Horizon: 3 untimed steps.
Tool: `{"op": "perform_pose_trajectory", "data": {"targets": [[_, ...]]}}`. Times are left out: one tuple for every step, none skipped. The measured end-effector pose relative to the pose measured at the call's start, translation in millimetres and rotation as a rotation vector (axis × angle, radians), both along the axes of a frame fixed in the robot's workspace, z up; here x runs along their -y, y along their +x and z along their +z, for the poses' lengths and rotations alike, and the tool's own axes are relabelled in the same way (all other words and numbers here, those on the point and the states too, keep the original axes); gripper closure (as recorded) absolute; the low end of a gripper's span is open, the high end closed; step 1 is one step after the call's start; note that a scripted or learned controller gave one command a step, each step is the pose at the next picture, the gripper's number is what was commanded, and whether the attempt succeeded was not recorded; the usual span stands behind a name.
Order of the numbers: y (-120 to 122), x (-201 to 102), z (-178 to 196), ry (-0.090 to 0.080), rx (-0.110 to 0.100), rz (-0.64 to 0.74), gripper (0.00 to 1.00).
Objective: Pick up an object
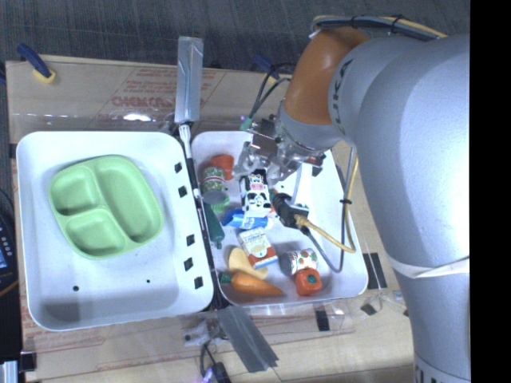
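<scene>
While gripper (257, 175) grip unclear: green tray (104, 204) in left bin (48, 294), toys crowding right bin (351, 274).

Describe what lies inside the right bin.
The right bin holds mixed toy food: a carrot, cans, small cartons. The arm covers its upper right part, so anything there stays hidden.

Arm (415, 150): smooth grey casing, 1 orange band (319, 78) above the wrist, yellow cable (327, 238) and black cable trailing below.
</scene>
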<state>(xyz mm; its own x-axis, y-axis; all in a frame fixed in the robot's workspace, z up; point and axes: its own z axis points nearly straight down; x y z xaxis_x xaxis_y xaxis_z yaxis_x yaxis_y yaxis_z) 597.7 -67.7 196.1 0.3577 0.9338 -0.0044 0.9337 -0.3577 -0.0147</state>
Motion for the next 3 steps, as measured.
{"op": "perform_pose_trajectory", "data": {"targets": [[59,-31,76,-0.002,0.011,-0.085,1.00],[58,-96,32,-0.003,0.005,-0.207,1.00],[59,-30,79,-0.006,0.009,-0.390,1.00]]}}
